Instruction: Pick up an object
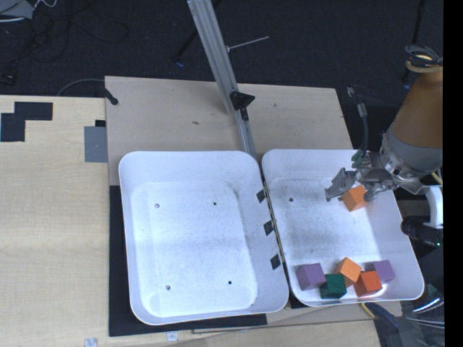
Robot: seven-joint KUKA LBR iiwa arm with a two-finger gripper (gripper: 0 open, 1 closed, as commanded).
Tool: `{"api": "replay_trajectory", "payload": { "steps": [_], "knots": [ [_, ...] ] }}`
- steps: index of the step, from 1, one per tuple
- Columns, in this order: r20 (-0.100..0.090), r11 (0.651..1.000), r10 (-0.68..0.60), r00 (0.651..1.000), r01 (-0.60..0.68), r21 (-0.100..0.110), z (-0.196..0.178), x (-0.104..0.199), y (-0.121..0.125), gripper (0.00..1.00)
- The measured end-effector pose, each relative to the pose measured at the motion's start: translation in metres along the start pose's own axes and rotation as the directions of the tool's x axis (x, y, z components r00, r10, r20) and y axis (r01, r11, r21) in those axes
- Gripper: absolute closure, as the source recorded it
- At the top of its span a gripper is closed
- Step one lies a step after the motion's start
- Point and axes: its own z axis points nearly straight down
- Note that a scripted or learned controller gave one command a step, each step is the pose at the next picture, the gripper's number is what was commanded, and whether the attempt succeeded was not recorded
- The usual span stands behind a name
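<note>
- End effector (352, 184) in the right-centre of the frame, over the upper right part of the right bin (318, 223); grasping an orange block (354, 197) seen between the fingers.
- Close to that bin's right rim; open white floor to the left and below.
- Orange block: small cube, tilted, bright against the white.
- Along the bin's lower edge, clustered: purple block (311, 274), green block (333, 285), second orange block (349, 269), red-orange block (369, 282), smaller purple block (383, 270).
- Left bin (188, 230) alongside, on the desk (51, 215).
</note>
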Motion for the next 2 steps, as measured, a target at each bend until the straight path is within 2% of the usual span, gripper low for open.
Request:
{"api": "replay_trajectory", "payload": {
  "steps": [1, 2],
  "knots": [
    [0.003, 1.0, 0.0, 1.0, 0.0, 0.0, -0.011, -0.067, -0.029, 0.0],
    [-0.001, 1.0, -0.008, 1.0, 0.008, 0.004, 0.139, -0.069, 0.008, 0.0]
  ]
}}
